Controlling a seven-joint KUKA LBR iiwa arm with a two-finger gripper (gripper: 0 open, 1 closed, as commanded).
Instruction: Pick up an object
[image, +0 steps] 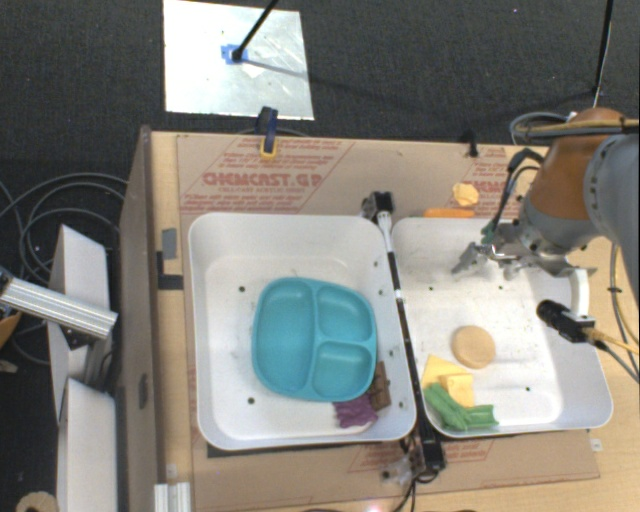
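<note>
Gripper over the right bin, nothing between its spread fingers.
Nearest us, a green piece lies on a yellow wedge, by a round tan disc; we cannot make out the purple lump beside the teal plate, left bin.

The two bins look like smooth, slightly glossy white plastic. In the left bin, the teal divided plate appears matt plastic. Beneath the bins, the bench top resembles printed brown cardboard.
</note>
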